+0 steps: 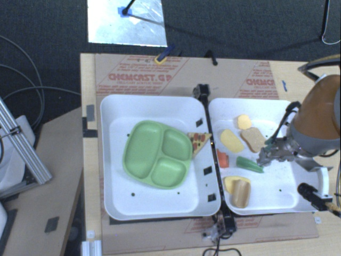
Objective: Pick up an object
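Behind both bins, cardboard (139, 77) reads "CHEMCAST GP"; gripper (265, 157) sits over green pod (249, 164), grip state unclear.

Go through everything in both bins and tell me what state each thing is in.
Green plate: flat in left bin, nothing in its sections.
Pizza slice: beside plate's right rim.
Hot dog: lying in right bin.
Bread slice: lying flat.
Green pepper: lying beside pincer.
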Robot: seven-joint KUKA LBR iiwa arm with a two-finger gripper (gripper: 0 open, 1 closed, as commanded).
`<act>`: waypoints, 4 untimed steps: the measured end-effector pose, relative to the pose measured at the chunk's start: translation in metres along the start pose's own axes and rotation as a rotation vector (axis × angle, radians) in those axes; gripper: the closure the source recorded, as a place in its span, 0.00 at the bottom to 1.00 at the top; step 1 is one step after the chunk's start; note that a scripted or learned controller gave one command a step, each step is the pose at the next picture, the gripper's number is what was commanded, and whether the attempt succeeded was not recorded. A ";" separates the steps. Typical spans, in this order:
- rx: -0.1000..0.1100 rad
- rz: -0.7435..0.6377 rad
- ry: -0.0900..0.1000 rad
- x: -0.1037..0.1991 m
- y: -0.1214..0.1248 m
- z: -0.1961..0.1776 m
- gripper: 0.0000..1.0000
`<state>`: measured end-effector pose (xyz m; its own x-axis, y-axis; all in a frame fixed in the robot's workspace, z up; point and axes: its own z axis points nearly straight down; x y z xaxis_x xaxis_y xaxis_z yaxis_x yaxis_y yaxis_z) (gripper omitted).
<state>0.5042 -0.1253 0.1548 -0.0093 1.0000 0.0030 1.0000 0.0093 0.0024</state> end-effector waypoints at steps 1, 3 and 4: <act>-0.001 0.000 -0.001 0.047 -0.016 -0.031 1.00; -0.020 0.000 -0.001 0.137 0.009 -0.231 1.00; 0.007 0.002 -0.003 0.159 0.016 -0.154 1.00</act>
<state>0.5186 0.0334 0.3094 -0.0068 1.0000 0.0005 1.0000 0.0068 -0.0046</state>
